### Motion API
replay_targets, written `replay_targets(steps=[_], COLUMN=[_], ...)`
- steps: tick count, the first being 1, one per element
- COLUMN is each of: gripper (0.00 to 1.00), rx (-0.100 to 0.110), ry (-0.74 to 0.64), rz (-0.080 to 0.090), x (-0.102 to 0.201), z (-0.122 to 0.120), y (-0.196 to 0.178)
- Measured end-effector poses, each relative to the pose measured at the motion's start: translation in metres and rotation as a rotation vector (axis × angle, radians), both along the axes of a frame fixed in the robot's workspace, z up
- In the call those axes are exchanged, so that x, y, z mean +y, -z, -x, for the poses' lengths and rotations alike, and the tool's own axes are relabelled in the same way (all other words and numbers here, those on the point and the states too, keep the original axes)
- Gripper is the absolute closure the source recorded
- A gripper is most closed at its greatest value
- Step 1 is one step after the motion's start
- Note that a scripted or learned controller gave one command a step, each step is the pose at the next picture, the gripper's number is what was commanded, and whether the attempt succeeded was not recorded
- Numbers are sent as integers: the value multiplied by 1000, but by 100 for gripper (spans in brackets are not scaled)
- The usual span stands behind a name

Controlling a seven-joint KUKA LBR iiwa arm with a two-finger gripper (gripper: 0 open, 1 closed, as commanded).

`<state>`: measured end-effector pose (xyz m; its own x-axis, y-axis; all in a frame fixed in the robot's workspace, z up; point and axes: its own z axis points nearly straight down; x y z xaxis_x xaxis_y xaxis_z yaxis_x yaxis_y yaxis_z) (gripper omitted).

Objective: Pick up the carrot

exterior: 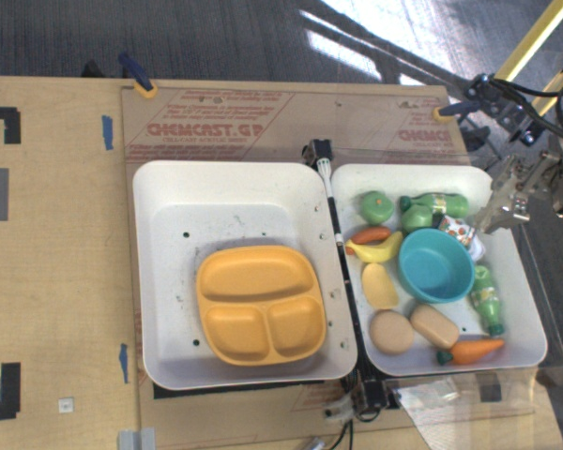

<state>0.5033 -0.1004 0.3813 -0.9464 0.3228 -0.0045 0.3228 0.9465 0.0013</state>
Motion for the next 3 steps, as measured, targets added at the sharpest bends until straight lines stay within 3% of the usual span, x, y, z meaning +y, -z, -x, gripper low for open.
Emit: replay_targets(steps=[2,3], gripper=[100,100], rx=[-21,0], ry=[-3,-259], rz=[5,0], x=[0,58], z=[-5,5], y=[-25,-10])
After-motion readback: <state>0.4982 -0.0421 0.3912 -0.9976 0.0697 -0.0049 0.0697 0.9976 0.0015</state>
